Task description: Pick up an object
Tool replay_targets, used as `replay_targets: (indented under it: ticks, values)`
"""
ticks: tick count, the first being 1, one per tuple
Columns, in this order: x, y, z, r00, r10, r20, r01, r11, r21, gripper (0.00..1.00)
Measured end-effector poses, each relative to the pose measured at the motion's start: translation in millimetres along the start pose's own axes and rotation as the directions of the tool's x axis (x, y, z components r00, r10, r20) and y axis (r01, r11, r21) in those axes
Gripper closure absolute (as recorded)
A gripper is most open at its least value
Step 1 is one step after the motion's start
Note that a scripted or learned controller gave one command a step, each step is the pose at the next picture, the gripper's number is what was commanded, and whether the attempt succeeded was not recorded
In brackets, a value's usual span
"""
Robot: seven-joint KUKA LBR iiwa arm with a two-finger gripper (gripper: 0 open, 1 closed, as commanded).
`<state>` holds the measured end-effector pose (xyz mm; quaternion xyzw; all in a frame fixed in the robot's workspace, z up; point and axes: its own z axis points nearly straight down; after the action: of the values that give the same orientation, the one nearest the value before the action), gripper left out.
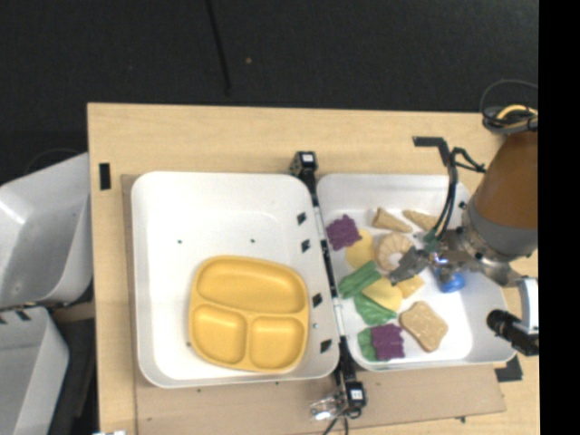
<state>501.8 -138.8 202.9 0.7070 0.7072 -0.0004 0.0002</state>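
The right bin [453,188] holds a heap of toy food. In it I see purple grapes [342,232], a cream lump [392,246], two tan bread pieces [390,218], green pods [360,279], yellow pieces [384,294], a second purple bunch [387,341], a brown toast slice [424,325] and a small blue piece [450,282]. My gripper [410,263] reaches in from the right and sits low over the middle of the heap, right beside the cream lump and the yellow pieces. Nothing is visibly lifted.
In the left bin [163,207] a yellow divided plate [248,313] lies in the near half. A ridge with black clips [317,270] separates the two bins. The arm's orange band [512,184] hangs over the right bin's right side.
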Motion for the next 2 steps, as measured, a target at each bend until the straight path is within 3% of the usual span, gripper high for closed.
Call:
replay_targets:
  ticks: [1, 2]
  values:
    - [40, -14, 107, 1.0, -0.003, -0.001, 0.003, 1.0, 0.005, 0.0]
    - [16, -12, 103, 1.0, 0.002, 0.0, -0.002, 1.0, 0.0, 0.0]
